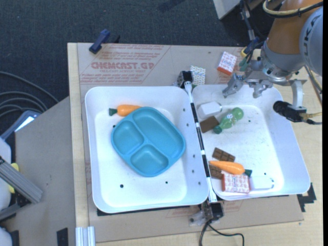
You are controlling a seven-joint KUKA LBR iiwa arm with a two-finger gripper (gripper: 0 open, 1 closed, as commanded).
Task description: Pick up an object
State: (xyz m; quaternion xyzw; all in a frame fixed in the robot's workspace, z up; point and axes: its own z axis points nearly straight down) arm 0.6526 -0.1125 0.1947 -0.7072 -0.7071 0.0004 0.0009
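Brown cardboard sheet (128,60) under bins protects tabletop; print reads roughly "CHEMCAST GP". Left bin (102,183): blue divided plate (147,141), carrot (125,109). Right bin (294,163): candidate picks — green bottle (229,119), white block (209,108), orange carrot (226,166), brown bars. End effector (246,86) fingers apart, empty, over bin's far rim.

The arm (300,24) runs off the picture's top and right edges. The blue plate (147,140) covers part of the left carrot (125,109). The right carrot (226,166) overlaps the brown blocks (221,158). The print on the small carton (236,183) is too small to read.
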